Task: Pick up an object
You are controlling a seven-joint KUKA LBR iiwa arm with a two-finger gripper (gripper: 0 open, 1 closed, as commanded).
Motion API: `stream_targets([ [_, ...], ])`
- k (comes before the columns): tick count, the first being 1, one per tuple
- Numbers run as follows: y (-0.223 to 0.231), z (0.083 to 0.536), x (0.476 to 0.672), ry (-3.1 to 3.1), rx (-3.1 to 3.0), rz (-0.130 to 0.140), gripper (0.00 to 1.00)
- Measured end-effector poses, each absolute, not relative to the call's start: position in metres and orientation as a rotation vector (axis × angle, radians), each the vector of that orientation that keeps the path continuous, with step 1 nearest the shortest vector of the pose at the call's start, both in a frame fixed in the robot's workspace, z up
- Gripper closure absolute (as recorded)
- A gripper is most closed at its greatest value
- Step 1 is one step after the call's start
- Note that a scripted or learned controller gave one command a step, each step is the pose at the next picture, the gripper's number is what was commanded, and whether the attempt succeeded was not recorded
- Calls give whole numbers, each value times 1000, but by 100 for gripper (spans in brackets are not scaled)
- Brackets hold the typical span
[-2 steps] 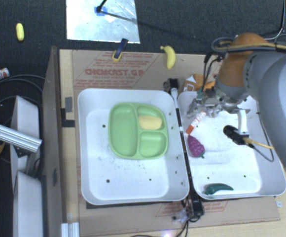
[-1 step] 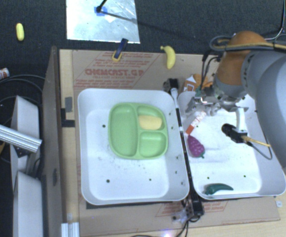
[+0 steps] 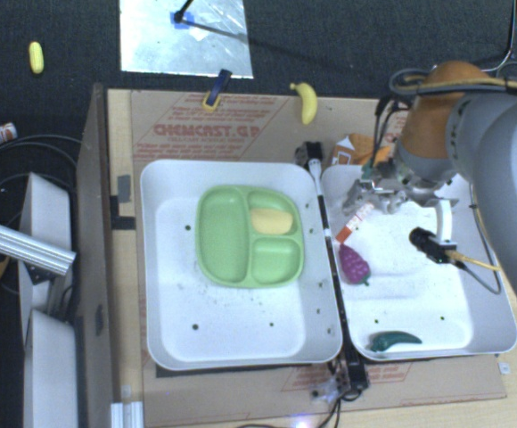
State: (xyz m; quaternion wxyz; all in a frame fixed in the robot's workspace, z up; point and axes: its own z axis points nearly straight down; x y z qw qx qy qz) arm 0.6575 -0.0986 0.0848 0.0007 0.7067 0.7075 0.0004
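From the camera above, you see two white bins side by side on a brown board: the left bin (image 3: pixel 174 328) holds a green tray (image 3: pixel 232 248) with three wells, and a yellow piece (image 3: pixel 272 219) lies in the tray's far right well. Around the tray the left bin floor is bare on its left and near sides, so there is open room there. The right bin (image 3: pixel 472 319) has its widest bare floor in the middle and near right. The bins' inner rims meet in a dark seam down the centre. On the board beyond the left bin, red print reads "CHEMCAST", with further letters too faint to make out. A banana (image 3: pixel 307 102) lies on the board's far edge, and a second yellow item (image 3: pixel 36 57) sits on the dark floor far left. The arm (image 3: pixel 499 150) comes in from the right, and the gripper (image 3: pixel 379 194) hangs over the right bin's far left corner; you cannot tell how its fingers stand. The purple fruit (image 3: pixel 354 264) lies just near of the gripper, by the seam. A red-and-white tube (image 3: pixel 349 226) lies between them. A teal piece (image 3: pixel 392 339) rests at the near rim, well apart.
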Motion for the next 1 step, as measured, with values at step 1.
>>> stream_targets([
  [1,-98,85,658,2223,2217,3,0],
])
